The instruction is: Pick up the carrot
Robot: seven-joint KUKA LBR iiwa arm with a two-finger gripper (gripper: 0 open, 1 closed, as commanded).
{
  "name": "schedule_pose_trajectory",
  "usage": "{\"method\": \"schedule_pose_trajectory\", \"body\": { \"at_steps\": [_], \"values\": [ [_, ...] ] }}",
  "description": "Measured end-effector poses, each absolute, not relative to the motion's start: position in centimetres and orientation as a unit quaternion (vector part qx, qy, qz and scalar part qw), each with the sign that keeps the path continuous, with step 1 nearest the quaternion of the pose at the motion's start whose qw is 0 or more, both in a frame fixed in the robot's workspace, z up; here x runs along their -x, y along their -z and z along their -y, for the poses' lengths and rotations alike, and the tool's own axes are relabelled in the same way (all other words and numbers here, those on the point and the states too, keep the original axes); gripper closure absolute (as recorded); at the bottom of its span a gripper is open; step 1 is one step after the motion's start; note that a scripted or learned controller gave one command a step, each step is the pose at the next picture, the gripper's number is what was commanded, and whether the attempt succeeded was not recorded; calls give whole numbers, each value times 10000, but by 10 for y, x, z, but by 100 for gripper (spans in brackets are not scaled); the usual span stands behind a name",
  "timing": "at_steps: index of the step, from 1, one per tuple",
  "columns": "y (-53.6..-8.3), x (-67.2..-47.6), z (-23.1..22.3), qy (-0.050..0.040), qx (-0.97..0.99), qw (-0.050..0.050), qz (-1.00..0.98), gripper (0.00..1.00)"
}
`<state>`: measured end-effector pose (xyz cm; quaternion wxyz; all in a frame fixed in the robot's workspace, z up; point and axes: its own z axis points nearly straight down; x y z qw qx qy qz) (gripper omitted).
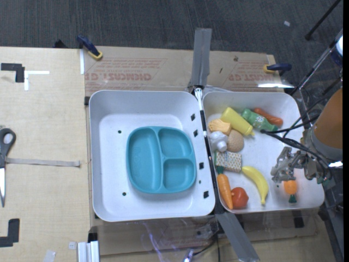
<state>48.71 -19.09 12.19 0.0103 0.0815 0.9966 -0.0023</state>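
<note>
Down at lower centre, carrot (224, 190) touching tomato (239, 197), banana (257, 182) just right, gripper (284, 167) lower right, grip state unclear

You look down from one fixed camera above the bench, tilted at a slant, far enough back to take in both white bins, left bin (103, 162), right bin (283, 100), arm (332, 127) entering from your right.
</note>
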Motion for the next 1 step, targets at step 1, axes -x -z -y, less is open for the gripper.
{"method": "schedule_pose_trajectory", "body": {
  "at_steps": [1],
  "values": [
    [-122, -487, 191, 23, -815, 102, -9966, 0]
  ]
}}
